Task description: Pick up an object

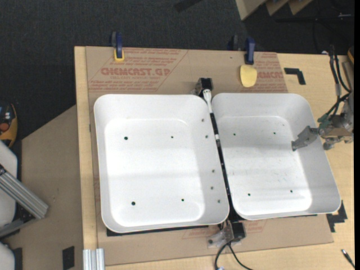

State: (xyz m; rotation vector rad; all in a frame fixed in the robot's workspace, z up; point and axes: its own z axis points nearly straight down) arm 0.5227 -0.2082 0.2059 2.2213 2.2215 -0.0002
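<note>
A small yellow object lies on the brown board just behind the right bin, below a blue clamp. My gripper reaches in from the right edge, and its grey tip hangs over the right bin's right rim. I see nothing held in it. The left bin and the right bin show white floors with small dark dots.
The bins sit on a brown cardboard-covered board, held by two blue clamps at its back edge. A black bracket and a cable run between the bins. Cables hang at the right, and a metal rail lies at the left.
</note>
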